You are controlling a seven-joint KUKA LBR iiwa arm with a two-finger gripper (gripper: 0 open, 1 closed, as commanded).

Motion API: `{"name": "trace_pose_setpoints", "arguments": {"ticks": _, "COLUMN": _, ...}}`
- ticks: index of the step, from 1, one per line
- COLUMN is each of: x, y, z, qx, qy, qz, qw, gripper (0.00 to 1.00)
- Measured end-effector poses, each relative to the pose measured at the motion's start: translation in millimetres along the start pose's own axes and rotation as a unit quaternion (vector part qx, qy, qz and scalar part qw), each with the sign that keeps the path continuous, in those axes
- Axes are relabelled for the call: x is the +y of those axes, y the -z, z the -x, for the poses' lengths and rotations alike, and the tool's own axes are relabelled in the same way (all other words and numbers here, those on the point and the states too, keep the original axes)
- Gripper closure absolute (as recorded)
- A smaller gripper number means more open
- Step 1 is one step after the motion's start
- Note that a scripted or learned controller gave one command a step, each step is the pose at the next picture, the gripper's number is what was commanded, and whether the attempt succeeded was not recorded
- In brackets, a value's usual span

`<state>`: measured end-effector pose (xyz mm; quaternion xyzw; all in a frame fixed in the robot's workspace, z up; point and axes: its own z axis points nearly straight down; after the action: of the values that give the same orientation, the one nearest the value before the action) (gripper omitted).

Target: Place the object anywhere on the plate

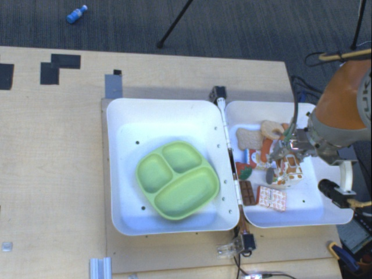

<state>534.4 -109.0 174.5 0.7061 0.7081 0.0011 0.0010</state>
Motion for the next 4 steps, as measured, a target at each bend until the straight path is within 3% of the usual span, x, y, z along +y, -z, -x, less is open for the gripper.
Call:
{"name": "trace_pose_setpoints", "arguments": {"ticks": 1, "x": -36, "y": 10, "z": -109, "qx": 0.000, "qy": 0.001, "qz": 0.000, "qw": 1.0000, "gripper": 1.00}}
{"name": "trace_pose_setpoints", "arguments": {"ticks": 2, "x": -38, "y": 10, "z": -156, "qx": 0.001, "qy": 0.001, "qz": -0.001, "qw": 1.0000, "gripper": 1.00}}
{"name": "trace_pose_setpoints", "arguments": {"ticks": 3, "x": -42, "y": 10, "z": -44, "qx": -0.001, "qy": 0.000, "qz": 0.000, "qw": 1.0000, "gripper": 1.00}}
{"name": "trace_pose_setpoints", "arguments": {"ticks": 4, "x": -38, "y": 10, "z": -125, "qx": 0.001, "qy": 0.001, "qz": -0.001, "qw": 1.0000, "gripper": 1.00}}
